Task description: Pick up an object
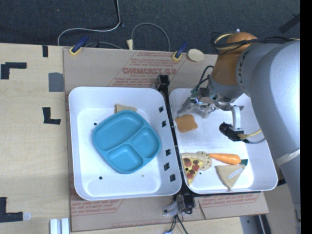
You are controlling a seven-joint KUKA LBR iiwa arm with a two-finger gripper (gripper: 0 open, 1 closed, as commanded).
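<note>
Two white bins sit side by side on a cardboard sheet (141, 67) with red print, on top of a light wooden bench (29, 130). Blue and yellow clamps (78, 47) pinch the cardboard's far edge. A white cable (117, 13) loops over the dark carpet (48, 9) behind it all.

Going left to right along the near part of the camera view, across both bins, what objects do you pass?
Blue divided plate in the left bin → pizza slice → carrot. The wedge of cheese lies below the carrot and overlaps it sideways, so I leave it out of the order.
</note>
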